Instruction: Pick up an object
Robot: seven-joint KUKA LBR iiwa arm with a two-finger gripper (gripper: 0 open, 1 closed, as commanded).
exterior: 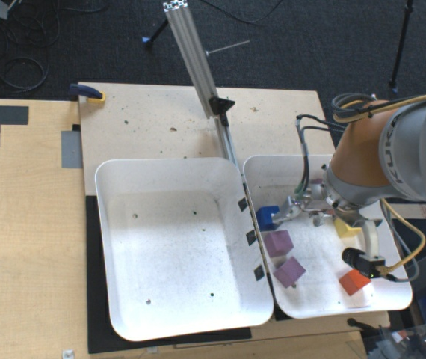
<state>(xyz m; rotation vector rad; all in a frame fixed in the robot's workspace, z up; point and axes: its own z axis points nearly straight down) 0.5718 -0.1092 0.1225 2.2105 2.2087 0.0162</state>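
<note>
Speckled white bins (123,200), matte purple cubes (278,242)

- A pale wooden bench (26,223) fills the lower left.
- Dark carpet (295,36) lies beyond the bench, strewn with black cables (19,69).
- An aluminium rail (194,54) slants up from the bench's far side.
</note>
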